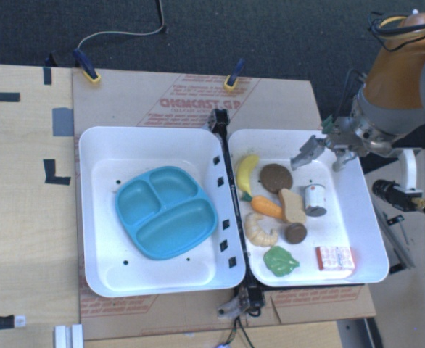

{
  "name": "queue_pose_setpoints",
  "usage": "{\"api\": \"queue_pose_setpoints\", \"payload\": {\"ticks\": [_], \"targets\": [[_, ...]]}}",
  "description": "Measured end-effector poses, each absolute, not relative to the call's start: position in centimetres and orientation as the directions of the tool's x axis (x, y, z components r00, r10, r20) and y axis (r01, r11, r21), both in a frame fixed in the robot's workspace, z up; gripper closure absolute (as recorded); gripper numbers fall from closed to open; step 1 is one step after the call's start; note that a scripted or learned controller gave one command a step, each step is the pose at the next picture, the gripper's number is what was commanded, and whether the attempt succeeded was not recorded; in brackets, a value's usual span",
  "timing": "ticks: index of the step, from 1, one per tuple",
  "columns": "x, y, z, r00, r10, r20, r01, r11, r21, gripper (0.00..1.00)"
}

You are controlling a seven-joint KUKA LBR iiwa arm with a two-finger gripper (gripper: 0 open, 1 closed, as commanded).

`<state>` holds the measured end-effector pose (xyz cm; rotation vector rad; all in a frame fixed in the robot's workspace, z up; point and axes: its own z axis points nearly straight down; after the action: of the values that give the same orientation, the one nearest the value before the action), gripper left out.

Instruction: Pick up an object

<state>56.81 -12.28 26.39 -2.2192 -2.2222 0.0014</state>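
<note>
A: Fingers [308, 151] spread wide, nothing between them; gripper [323, 153] poised over the upper part of the right bin [372, 230], above the food pile.

B: Candidate targets, all in the right bin: banana [246, 172] against the divider, brown round cookie [275, 177] beside it, carrot [267, 207], tan slice [293, 204], small metal can [315, 199], croissant [260, 230], green leafy piece [281, 261], red-and-white packet [335, 258] apart near the lower corner. Blue divided plate [167, 210] alone in the left bin [96, 216].

A: Main risk: crowding. Cookie, tan slice, carrot and can touching or nearly so; likely to catch two at once or shove one aside on descent.

B: Second risk: flat cookie and slice lying low, likely to slip under closing tips. Can on its side, prone to roll. Packet isolated, probably the safer choice.
</note>
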Motion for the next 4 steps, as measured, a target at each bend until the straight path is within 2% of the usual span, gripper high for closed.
{"api": "queue_pose_setpoints", "payload": {"ticks": [1, 2, 4], "targets": [[61.4, -9.4, 10.3, -0.001, 1.0, 0.0, 1.0, 0.001, 0.008, 0.0], [66.9, -10.0, 8.5, -0.002, 1.0, 0.0, 1.0, 0.002, 0.003, 0.0], [60.4, -9.5, 8.6, -0.001, 1.0, -0.002, 1.0, 0.001, 0.004, 0.0]]}}
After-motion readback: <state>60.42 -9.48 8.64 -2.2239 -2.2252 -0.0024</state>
